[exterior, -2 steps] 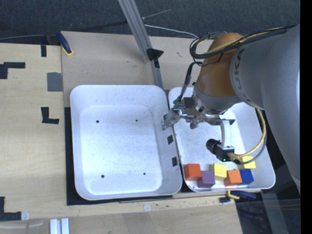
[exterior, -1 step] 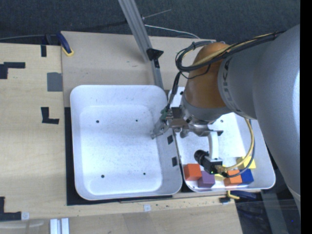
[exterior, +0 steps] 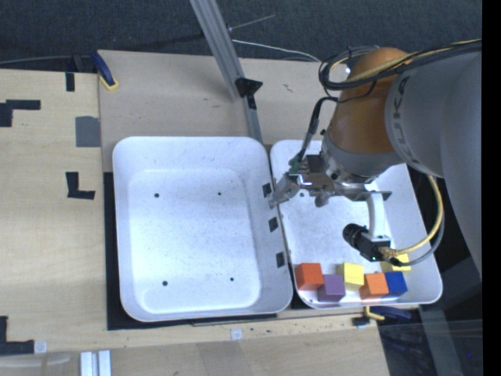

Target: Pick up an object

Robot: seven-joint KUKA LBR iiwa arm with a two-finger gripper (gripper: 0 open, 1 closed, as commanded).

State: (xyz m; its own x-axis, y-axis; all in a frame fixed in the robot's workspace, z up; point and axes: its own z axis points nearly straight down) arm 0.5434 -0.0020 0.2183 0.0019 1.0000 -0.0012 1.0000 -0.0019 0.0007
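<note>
Gripper [exterior: 313, 188] over right bin [exterior: 423, 292], mostly hidden beneath wrist, open-or-closed state indiscernible.

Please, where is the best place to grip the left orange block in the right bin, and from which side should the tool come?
Probably from above, across the left orange block on its left and right faces. It sits near the front wall of the right bin, with the purple block close at its right, so that finger has little room. Its left face looks free.
</note>
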